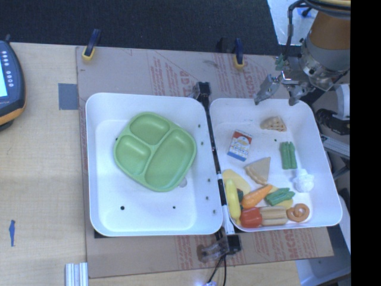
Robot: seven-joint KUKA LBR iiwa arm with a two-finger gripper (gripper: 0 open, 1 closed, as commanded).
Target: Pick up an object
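I see 2 bins side by side | left bin (pixel 98 159): divided plate (pixel 156 151) | right bin (pixel 321 154): toy foods, carton (pixel 240 145) near middle | gripper (pixel 278 93) over right bin's far edge

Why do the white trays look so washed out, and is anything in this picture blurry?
Camera view: bright light bleaches the right bin, so the white lump nearly melts into it; the green plate in the left bin reads clearly; the gripper looks slightly soft; the background above the bench is dark.

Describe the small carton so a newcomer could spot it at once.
Look in the right bin, upper left of its floor. The carton lies alone there, above the sandwich wedge. It is the one boxy item, red, white and blue.
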